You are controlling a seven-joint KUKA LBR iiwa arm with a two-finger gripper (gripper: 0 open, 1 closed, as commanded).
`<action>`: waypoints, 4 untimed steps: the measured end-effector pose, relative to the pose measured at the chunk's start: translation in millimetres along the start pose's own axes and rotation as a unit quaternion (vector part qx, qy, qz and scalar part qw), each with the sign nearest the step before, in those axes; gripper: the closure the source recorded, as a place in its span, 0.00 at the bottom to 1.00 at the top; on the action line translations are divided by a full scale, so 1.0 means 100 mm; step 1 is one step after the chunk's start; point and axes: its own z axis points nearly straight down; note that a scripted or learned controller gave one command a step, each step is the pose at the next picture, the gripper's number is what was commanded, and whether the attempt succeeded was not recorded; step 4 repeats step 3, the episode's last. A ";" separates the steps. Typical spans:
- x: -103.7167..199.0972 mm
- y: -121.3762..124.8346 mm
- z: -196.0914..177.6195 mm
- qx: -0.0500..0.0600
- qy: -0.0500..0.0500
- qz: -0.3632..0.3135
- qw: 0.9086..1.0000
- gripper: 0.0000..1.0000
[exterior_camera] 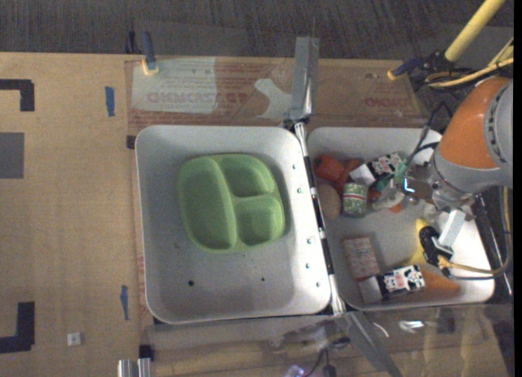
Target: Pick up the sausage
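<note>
Two white bins side by side: left bin point(163, 286) containing a green divided tray point(232, 201); right bin point(481, 290) containing mixed items. Gripper point(397, 189) low over the right bin's upper middle, beside a small can point(354, 199); opening state not discernible. Reddish-orange sausage point(330, 168) at the right bin's upper left, near the dividing wall, above a tan oval item point(329, 201). Cow-print carton point(403, 281) near the lower edge.
</note>
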 end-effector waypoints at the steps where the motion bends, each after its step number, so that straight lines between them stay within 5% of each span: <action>1: 0.71 0.42 0.01 0.001 0.000 0.085 0.996 0.00; 2: 0.72 0.42 -0.09 0.002 -0.001 0.082 0.997 1.00; 3: 1.32 0.44 -1.78 0.003 -0.002 0.084 0.996 1.00; 4: 1.32 0.44 -1.78 0.003 -0.002 0.084 0.996 1.00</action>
